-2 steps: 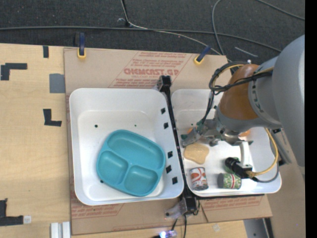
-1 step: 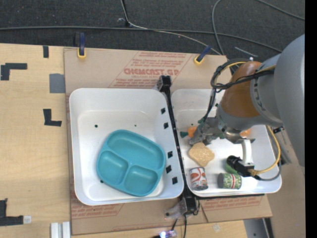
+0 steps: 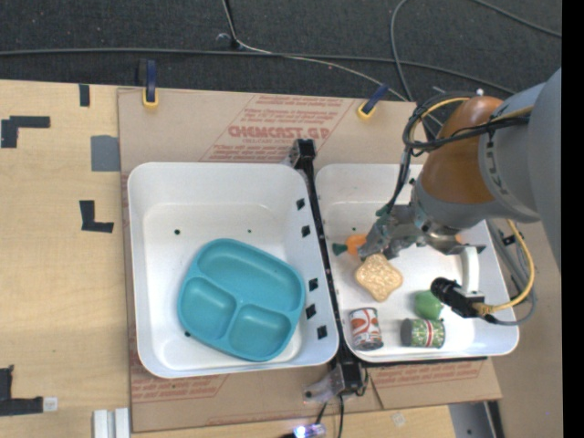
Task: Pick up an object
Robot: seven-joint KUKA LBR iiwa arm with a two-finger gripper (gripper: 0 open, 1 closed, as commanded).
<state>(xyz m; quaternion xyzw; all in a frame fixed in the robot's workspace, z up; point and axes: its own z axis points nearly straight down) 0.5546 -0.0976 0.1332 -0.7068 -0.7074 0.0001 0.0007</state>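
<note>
You had the arm (image 3: 474, 167) reaching in from three o'clock, its pincer (image 3: 391, 237) low over the right bin (image 3: 351, 185); whether it was spread or pressed together, you could not tell. Just at its six o'clock lay a tan cracker-like piece (image 3: 378, 277), and a small orange item (image 3: 354, 243) sat at nine o'clock. Along the bin's six o'clock edge lay a red can (image 3: 366, 328) and a green can (image 3: 423, 333). The left bin (image 3: 151, 190) held a teal divided tray (image 3: 240, 298).
</note>
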